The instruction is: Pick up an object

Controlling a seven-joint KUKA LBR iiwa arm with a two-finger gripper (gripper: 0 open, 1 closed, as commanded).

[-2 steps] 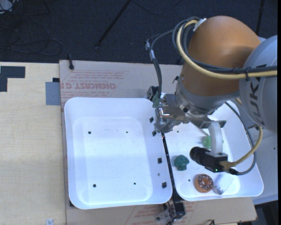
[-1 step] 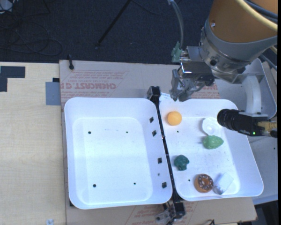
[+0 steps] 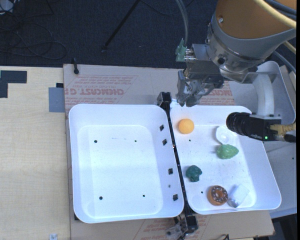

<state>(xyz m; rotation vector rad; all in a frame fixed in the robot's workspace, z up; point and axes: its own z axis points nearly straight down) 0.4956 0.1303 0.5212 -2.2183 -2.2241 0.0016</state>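
While the left bin (image 3: 120,166) holds nothing to take, the orange ball (image 3: 186,126) lies in the right bin (image 3: 262,181), near the divider. The gripper (image 3: 189,100) hangs just above it; I cannot tell if its fingers are open. If it descends off-centre, the round ball may roll away.

Both bins are plain white: the left bin (image 3: 85,134) carries a few small dark dots on its floor, and the right bin (image 3: 250,134) is edged by a row of black clips (image 3: 171,144) where the two meet. In the right bin lie an orange ball (image 3: 186,126), a light green lump (image 3: 227,151), a dark teal-green lump (image 3: 193,173), and a brown ring (image 3: 218,195) speckled with what may be coloured sprinkles. The cardboard sheet (image 3: 115,86) under the bins is tan with red printing. The table (image 3: 25,159) is pale wood grain with dark blue-grey patches (image 3: 10,81). The arm (image 3: 250,19) is grey with an orange band, and its pincer (image 3: 190,96) is dull grey metal.
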